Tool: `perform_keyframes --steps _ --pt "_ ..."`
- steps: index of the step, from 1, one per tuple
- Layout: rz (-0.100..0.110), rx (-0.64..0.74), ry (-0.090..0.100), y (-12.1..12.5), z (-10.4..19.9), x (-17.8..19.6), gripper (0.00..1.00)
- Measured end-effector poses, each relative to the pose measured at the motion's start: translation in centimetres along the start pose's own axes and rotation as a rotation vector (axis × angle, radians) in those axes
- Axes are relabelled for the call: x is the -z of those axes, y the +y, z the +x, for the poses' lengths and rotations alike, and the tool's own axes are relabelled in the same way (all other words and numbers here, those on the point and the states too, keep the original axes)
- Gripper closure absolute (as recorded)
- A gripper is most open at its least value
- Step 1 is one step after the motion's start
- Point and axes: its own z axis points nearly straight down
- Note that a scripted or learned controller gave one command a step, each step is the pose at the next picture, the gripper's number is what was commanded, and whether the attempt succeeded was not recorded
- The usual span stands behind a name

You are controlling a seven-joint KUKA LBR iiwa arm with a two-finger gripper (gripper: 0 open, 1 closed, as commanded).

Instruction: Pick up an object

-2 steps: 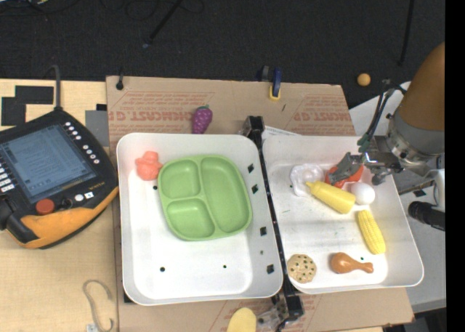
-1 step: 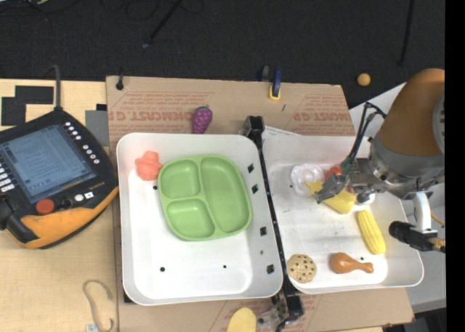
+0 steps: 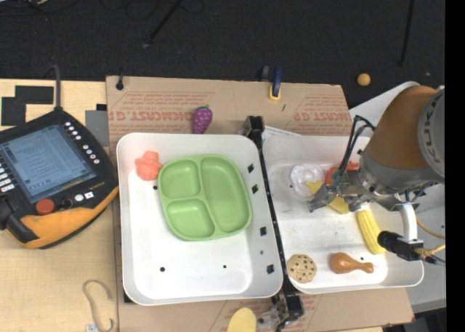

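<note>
In the right bin point(image 3: 320, 240), my gripper point(image 3: 327, 197) is low over the bin's middle, reaching in from the right under the arm's orange band. A small yellow piece point(image 3: 339, 206) lies right beneath it, partly covered, and a red piece point(image 3: 333, 176) shows just behind it. A crumpled clear-white object point(image 3: 306, 176) lies to the gripper's left. A yellow corn cob point(image 3: 369, 229) rests to the right, with a brown chicken drumstick point(image 3: 352, 263) and a round cookie point(image 3: 301, 268) near the front rim.
The left bin point(image 3: 145, 265) carries a green divided plate point(image 3: 203, 197) and a pink-orange toy point(image 3: 147, 166). Purple grapes point(image 3: 201, 118) sit on the cardboard behind, and a yellow object point(image 3: 242, 319) lies in front. A teach pendant point(image 3: 47, 171) rests at far left.
</note>
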Motion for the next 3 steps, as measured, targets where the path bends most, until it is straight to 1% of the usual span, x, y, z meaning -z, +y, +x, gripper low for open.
perform_keyframes --steps 1,2,3 --pt "-0.001 0.000 0.000 0.0 0.3 -4.7 0.00" --pt "-0.003 -0.006 0.000 0.0 0.1 -3.4 1.00" --pt "-0.008 -0.002 -0.002 -0.4 0.1 2.8 1.00"
